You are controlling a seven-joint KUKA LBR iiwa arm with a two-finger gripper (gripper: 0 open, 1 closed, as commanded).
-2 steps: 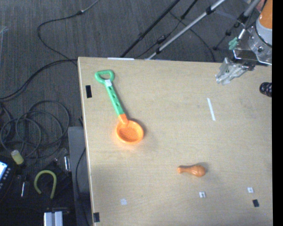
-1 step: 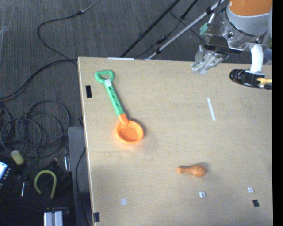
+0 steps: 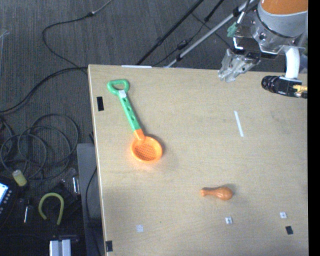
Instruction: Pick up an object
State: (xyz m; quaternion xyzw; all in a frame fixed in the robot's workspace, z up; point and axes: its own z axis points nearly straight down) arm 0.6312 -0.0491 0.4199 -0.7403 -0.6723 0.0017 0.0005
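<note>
The arm is up at about one o'clock, grey body with that orange band showing right at the top edge. Its gripper hangs just over the far edge of the light wooden bench top, metal fingers pointing down and to the left. There's nothing between those fingers, and whether they're spread or closed I can't tell from here, they blur into one pale cluster.

Now the objects. Over at ten o'clock lies a toy scoop, green handle with a loop at the far end, orange sieve-like bowl at the near end, lying flat at a slant. It's well apart from the gripper. Down around five o'clock sits a small orange pear-shaped piece, narrow neck pointing left, flat on the wood, also well clear of the arm.

Between them, toward two o'clock, a short white strip lies on the surface. A black cylindrical part juts in at three o'clock, just beside the arm. Off the bench at nine and seven o'clock, black cables coil on the dark carpet.
</note>
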